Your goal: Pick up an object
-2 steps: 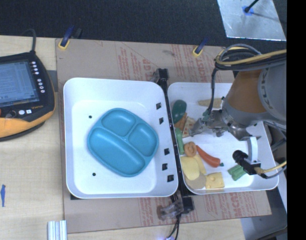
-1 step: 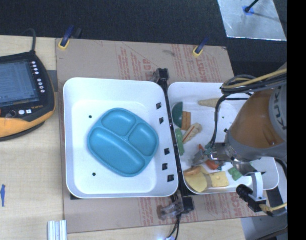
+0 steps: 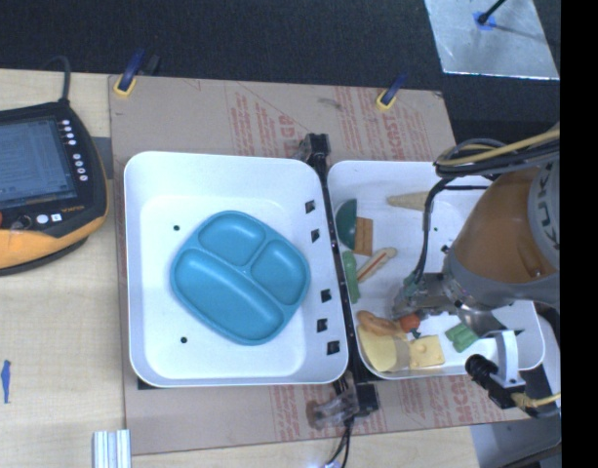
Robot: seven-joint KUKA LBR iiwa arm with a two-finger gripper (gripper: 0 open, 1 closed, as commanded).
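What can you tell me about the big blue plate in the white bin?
The blue plate is a smooth, rounded tray that looks like plastic. Raised ridges split it into three parts: one big one and two smaller ones. Nothing lies in them. It sits flat, turned at a slant, near the middle of the left bin, touching only the bin's floor, apart from its walls. It is bright turquoise all over, with soft shiny spots.

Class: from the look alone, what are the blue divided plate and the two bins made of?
Blue divided plate: likely moulded plastic, matte, uniform colour with rounded compartments. Left bin and right bin: probably smooth white plastic, thin rounded rims with a slight sheen.
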